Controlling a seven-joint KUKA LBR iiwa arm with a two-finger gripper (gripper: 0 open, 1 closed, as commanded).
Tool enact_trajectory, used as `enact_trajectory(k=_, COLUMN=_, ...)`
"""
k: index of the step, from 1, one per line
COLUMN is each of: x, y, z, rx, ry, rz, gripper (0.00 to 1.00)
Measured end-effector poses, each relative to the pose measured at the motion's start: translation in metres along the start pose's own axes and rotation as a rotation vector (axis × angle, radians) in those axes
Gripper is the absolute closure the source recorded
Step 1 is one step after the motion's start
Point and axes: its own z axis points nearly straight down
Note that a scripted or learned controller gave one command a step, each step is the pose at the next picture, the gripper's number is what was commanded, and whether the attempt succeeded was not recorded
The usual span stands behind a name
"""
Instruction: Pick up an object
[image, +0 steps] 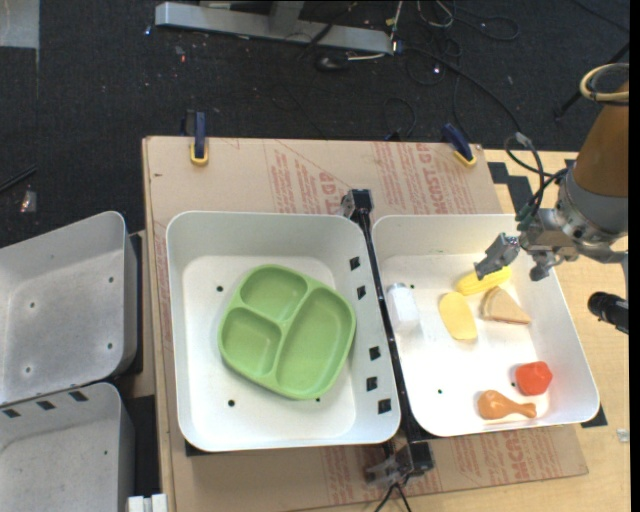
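The right bin (570, 330) holds several small items. A white cylinder (402, 303) lies by its left wall. Nearby are a pale yellow slab (458, 316), a yellow piece (474, 284) and a beige wedge (506, 309). A red block (533, 378) and an orange drumstick shape (503, 405) lie near the front. My gripper (518, 262) hangs over the bin's back right part, open. Its left finger (492, 262) is just above the yellow piece, and nothing sits between the fingers.
A green three-compartment plate (288, 329) lies in the left bin (190, 300). A black divider (378, 320) separates the bins. Spare white bins (60, 290) stand off the bench at the left. Blue-and-yellow clamps (199, 140) grip the board's far edge.
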Motion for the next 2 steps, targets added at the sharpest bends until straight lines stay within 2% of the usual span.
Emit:
enact_trajectory(k=1, x=0.000, y=0.003, z=-0.008, rx=-0.013, ry=-0.003, rz=-0.003, gripper=0.00)
enact_trajectory(k=2, x=0.005, y=-0.005, z=0.050, rx=-0.009, ry=-0.001, rz=-0.001, gripper=0.00)
